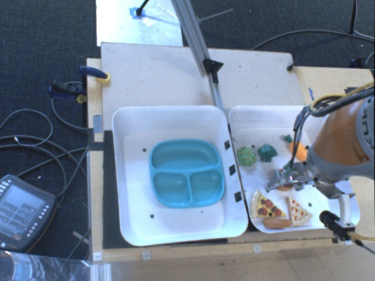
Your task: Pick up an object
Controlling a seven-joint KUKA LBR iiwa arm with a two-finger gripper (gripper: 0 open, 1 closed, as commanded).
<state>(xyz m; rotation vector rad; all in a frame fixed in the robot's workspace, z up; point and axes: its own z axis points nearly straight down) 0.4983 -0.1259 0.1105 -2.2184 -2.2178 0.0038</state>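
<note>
1. The jaws point(280, 181) hang low over the right bin point(258, 117), reaching in from the right; whether they are parted or closed, I cannot tell, since the wrist hides most of them.
2. Nothing is seen gripped, so the pick looks not yet made.
3. Just below the jaws lie two pizza slices: one point(265, 205) slightly left, the other point(298, 211) slightly right, each with its point toward the jaws.
4. A sausage point(276, 222) lies beyond the slices, long axis running left to right.
5. Left and a little above the jaws sit a light green ball point(246, 156) and a dark green piece point(267, 151), near each other.
6. An orange thing point(300, 151) peeks out just right of the jaws, partly hidden by the arm.
7. The left bin point(126, 174) with its blue tray point(187, 173) is well apart to the left.
8. Judgement: the left pizza slice is nearest, a short drop downward.
</note>
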